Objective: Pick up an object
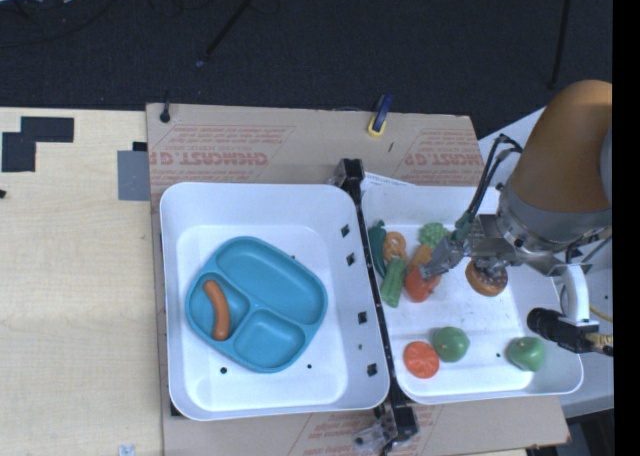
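Reach step in hand: hand (pixel 436 262) low in the right bin (pixel 560 384) among toy food, over a red piece (pixel 418 286) beside a green cucumber (pixel 393 284); grip state cannot be told; next calls for closing squarely, then lifting.

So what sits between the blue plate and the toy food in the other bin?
In the camera view, the bins' adjoining white walls, joined by black clips, separate the blue plate from the toy food.
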Robot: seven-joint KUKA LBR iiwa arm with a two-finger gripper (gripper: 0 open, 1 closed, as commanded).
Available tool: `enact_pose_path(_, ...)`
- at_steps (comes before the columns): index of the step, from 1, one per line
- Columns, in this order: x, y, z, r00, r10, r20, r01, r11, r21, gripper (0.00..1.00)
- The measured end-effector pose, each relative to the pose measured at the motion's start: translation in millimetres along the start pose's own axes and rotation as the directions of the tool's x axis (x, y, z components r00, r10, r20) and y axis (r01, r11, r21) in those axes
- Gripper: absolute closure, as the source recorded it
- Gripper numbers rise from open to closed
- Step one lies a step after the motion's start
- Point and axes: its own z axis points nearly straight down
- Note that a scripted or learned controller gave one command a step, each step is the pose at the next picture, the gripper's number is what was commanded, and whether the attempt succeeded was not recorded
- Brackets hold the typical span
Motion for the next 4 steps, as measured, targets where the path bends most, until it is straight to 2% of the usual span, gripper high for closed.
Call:
enact_pose_path(1,-0.3,2.1,-5.2,1.000,-0.001,0.001,0.001,1.000,-0.009,0.00)
enact_pose_path(4,-3.9,-0.6,130.3,1.000,-0.001,0.000,0.001,1.000,-0.004,0.00)
